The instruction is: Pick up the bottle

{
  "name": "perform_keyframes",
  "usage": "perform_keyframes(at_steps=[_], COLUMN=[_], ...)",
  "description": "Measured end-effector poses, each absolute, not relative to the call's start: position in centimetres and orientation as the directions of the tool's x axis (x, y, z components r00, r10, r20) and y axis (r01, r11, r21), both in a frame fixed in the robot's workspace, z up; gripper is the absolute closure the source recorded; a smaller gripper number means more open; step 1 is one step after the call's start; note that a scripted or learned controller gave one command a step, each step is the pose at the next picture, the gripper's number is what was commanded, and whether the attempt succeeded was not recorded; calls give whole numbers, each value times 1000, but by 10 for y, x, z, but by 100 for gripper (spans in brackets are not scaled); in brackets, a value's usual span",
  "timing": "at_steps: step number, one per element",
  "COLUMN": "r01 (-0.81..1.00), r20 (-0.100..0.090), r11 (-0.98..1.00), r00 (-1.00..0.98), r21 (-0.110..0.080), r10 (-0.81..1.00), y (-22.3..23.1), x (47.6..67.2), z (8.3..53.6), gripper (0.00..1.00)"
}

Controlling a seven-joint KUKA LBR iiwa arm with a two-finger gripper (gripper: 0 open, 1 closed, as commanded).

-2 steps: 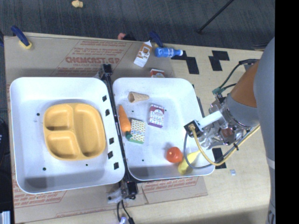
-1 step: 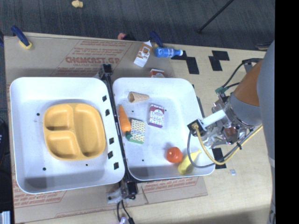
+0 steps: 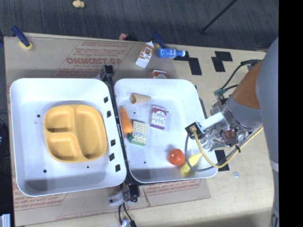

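A small blue bottle [image 3: 169, 53] with a white cap lies on its side on the bench, behind the right bin's [image 3: 189, 86] far edge and outside it. My gripper [image 3: 201, 137] hangs low over the right bin's near right rim, well away from the bottle. Cables and the wrist cover its tip. Just beside it in the bin sit a red-orange round fruit [image 3: 176, 157] and a yellow fruit [image 3: 189, 165].
The right bin also holds a carrot [image 3: 125, 120], a cone [image 3: 140, 98], a purple carton [image 3: 159, 117] and a checkered pack [image 3: 139, 132]. A yellow divided plate [image 3: 75, 132] fills the left bin [image 3: 23, 93]. A small carton [image 3: 145, 54] lies left of the bottle.
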State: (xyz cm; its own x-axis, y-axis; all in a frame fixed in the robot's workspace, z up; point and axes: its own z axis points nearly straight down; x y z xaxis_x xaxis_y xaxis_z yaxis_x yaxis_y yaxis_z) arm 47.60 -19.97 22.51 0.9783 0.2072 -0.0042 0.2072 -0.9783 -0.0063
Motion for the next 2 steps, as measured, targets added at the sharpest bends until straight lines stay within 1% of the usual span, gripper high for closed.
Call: perform_keyframes(at_steps=[1, 2], r01=[207, 205], r20=[-3, -5], r11=[-978, -979], r00=[978, 979], r21=[-5, -6], r10=[207, 205], y=[-211, -210], x=[476, 476], z=[246, 185], gripper=[100, 100])
